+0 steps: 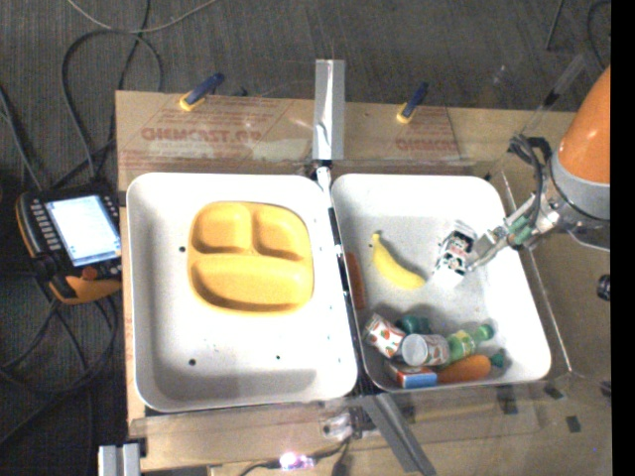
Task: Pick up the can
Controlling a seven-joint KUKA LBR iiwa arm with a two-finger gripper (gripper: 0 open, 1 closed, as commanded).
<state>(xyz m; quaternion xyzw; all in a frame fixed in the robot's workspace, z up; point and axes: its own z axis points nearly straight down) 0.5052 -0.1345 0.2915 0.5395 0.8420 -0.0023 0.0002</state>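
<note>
A red-and-white can (385, 337) lies on its side in the front of the right bin (516, 296), in a pile of small items. Pressed against it on the right is a second can-like cylinder with a pale round end (427, 349). My gripper (456, 253) hangs over the middle of the right bin, on a slim link that comes down from the grey and orange wrist (585, 167) at the right. It sits just right of a yellow banana (395, 266), and well behind the pile with the cans.
The pile also holds a green bottle (470, 339), an orange carrot-like piece (464, 368) and a dark teal piece (415, 322). A yellow compartment tray (252, 256) rests in the left bin (159, 355). A raised divider (339, 276) runs between the bins.
</note>
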